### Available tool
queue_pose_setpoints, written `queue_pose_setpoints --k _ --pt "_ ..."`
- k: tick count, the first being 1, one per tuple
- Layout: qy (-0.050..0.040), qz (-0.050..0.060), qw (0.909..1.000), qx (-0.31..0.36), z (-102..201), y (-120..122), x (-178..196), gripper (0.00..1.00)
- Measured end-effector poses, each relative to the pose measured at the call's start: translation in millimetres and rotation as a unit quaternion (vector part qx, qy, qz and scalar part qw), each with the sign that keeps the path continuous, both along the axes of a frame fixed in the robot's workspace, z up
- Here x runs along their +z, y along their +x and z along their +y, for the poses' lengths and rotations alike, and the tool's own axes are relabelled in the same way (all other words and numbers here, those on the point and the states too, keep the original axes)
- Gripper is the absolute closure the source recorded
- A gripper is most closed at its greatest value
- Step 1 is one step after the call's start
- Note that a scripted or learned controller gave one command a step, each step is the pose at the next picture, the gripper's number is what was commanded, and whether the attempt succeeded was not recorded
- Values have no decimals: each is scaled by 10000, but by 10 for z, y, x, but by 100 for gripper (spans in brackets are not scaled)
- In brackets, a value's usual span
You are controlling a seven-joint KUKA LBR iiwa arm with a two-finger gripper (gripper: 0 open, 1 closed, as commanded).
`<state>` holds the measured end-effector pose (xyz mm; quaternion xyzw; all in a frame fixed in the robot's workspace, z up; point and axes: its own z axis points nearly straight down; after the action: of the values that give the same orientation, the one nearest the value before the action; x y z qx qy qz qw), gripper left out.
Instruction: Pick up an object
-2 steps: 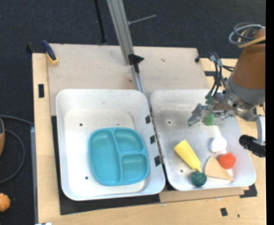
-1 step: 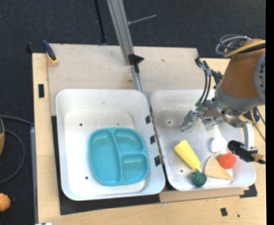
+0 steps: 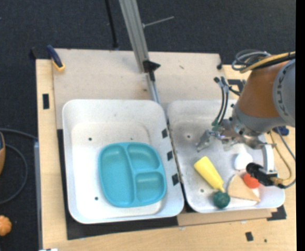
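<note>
Yellow plastic marks the thing nearest the claw (image 3: 209,138): a tapered yellow piece (image 3: 209,172) lying on the floor of the right-hand bin (image 3: 186,120), slanted, with its narrow end toward the bin's middle and its broad end toward the front. The claw hangs over the same bin, above and a little behind the yellow piece, apart from it and with nothing seen in its grasp. From this height and angle it cannot be told whether the claw is released or clenched.

Just beyond the broad end of the yellow piece sits a small green ball (image 3: 221,199), close against the bin's front wall. Beside the ball, toward the arm's side, lies a tan wedge (image 3: 243,190), and a red-orange lump (image 3: 251,181) rests at its upper edge. A white rounded thing (image 3: 241,161) lies behind those, under the grey wrist (image 3: 253,123). All of these lie farther from the claw than the yellow piece. The orange band (image 3: 257,90) of the arm shows above the wrist, with cables looping round it.

The other bin (image 3: 74,114), on the view's left, holds a teal divided plate (image 3: 132,172), flat and well apart from the claw. A metal post (image 3: 134,27) rises behind the two bins. Off the bench, at the lower left, lies a small orange ball (image 3: 1,225).
</note>
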<state>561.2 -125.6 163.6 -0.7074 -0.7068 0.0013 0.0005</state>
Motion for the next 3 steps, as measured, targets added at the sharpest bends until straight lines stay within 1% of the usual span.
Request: queue_pose_setpoints --k 1,2,3 --pt "3 -1 10000 1 46 -80 -481 0" --pt "-2 -32 10000 -27 28 -62 -345 100" --pt "-4 -52 10000 20 58 -32 290 100"
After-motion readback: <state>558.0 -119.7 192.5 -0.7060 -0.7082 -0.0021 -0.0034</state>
